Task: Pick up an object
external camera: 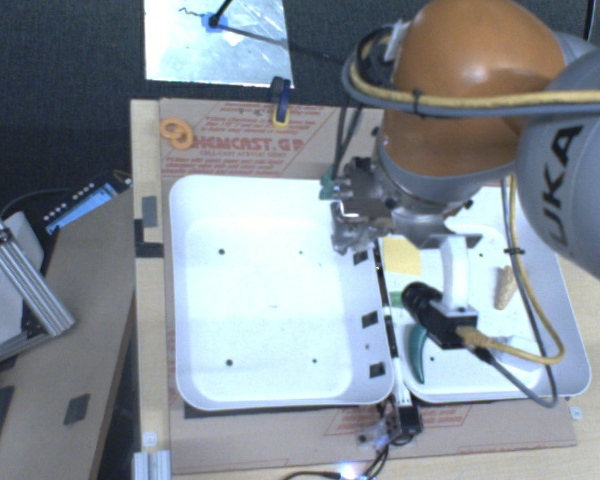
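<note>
We see the gripper (pixel 352 230) low over the seam between the bins; how its jaws stand, we cannot tell. Nothing looks lifted: the yellow pad (pixel 401 259), tan piece (pixel 502 288) and teal thing (pixel 418 348) lie in the right bin (pixel 572 366), so we judge the whole grasp is left to do.

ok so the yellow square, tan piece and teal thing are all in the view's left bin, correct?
Not quite: wrong bin. The camera view shows the yellow square, tan piece and teal thing all in the view's right bin, not the left.
</note>
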